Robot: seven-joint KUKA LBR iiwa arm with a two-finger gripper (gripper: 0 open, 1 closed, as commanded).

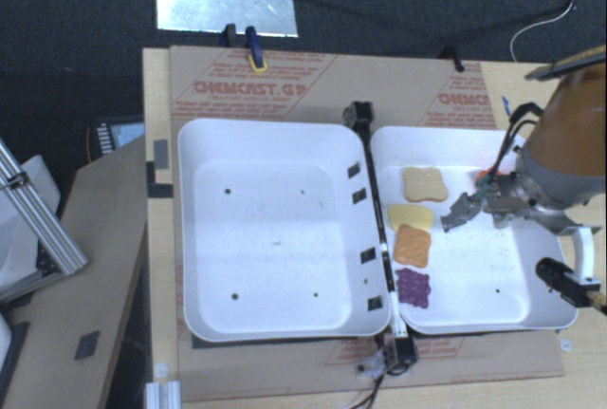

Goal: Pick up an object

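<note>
Lying in a column along the left side of the right shallow white plastic bin are a tan bread-shaped toy slice, a flat pale-yellow square piece, an orange textured toast-like piece and a bumpy purple grape-like cluster. Reaching in from the right, the grey arm is hovering its two-finger gripper low, just beside the yellow piece, fingers spread and gripping nothing. Sitting alongside is the left white bin.

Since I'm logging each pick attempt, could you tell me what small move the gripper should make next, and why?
Probably a short shift toward the left bin and then down. The gripper hangs in the right bin with nothing between its fingers, just beside the yellow piece, which lies flat between the tan toast-shaped piece and the orange piece. That yellow piece looks like the nearest target.
</note>
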